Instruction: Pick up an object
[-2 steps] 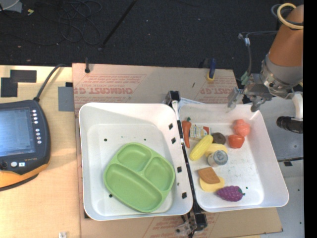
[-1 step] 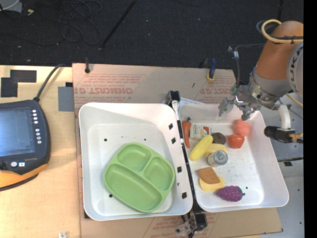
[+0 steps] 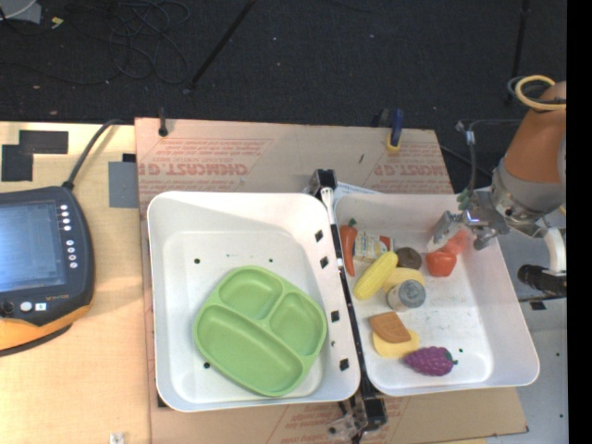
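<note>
At the right of the frame, we saw the grey arm reaching over the right-hand bin, its claw hanging just above a red-orange vegetable-shaped toy near the bin's upper middle. The claw's metal fingers stood spread, and we could see nothing pinched between them. Left of the red toy lay a yellow corn cob, a small brown piece, a white packet and a grey can; lower in the bin sat a yellow-and-orange wedge and a bunch of purple grapes. In the left-hand bin rested a green divided plate. On the desk at the frame's left edge sat a control tablet.
</note>
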Controlling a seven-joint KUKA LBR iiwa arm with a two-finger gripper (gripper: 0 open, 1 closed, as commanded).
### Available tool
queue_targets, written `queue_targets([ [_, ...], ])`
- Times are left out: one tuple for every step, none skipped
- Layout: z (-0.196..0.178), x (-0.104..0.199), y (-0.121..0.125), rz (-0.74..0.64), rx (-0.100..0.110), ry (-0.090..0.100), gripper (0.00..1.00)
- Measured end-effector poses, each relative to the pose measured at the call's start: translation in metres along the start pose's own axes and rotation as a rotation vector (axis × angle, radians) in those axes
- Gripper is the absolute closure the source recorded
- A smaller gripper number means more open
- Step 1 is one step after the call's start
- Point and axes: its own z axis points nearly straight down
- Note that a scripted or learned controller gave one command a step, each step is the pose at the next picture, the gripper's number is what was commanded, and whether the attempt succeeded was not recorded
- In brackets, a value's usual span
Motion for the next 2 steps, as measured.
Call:
queue_targets([
  [0.051, -0.001, 0.021, -0.004, -0.009, 0.001, 0.00],
  [0.062, 0.004, -0.029, -0.003, -0.011, 0.001, 0.00],
])
